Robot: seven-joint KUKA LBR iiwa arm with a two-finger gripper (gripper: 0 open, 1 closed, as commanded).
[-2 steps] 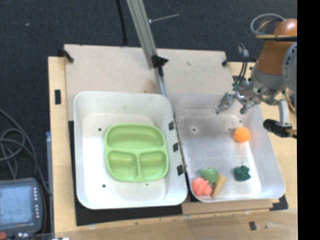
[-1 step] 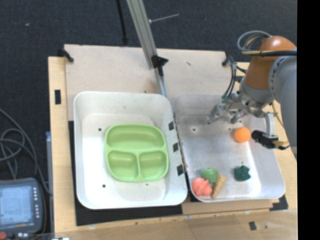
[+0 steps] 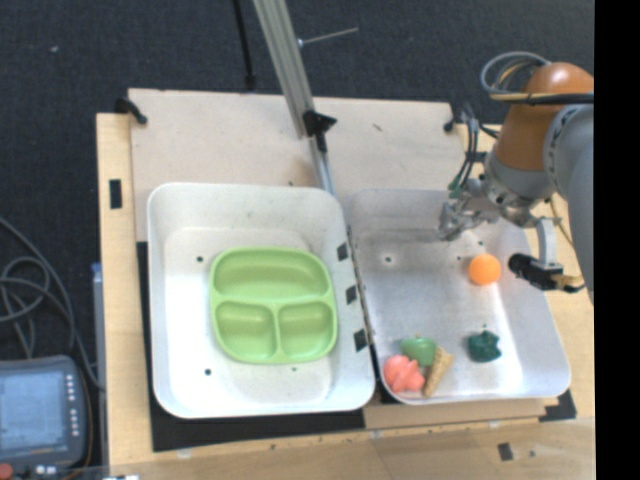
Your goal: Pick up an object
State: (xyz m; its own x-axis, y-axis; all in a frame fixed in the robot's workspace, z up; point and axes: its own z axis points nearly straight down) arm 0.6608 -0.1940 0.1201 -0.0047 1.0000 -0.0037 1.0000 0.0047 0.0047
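My gripper (image 3: 456,222) hangs over the far part of the right bin (image 3: 400,230), near its back wall, and I see nothing in it. An orange ball (image 3: 484,270) lies a short way to the right of the gripper and nearer the front, apart from it. Along the bin's front sit a dark green toy (image 3: 484,346), a light green piece (image 3: 420,349), a pink toy (image 3: 402,373) and a tan cone (image 3: 438,371); the last three crowd together in the front left corner.
The left bin (image 3: 180,228) holds a light green divided plate (image 3: 272,303) at its middle. A metal pole (image 3: 290,58) slants up from between the bins at the back. The bins' shared walls run down the centre.
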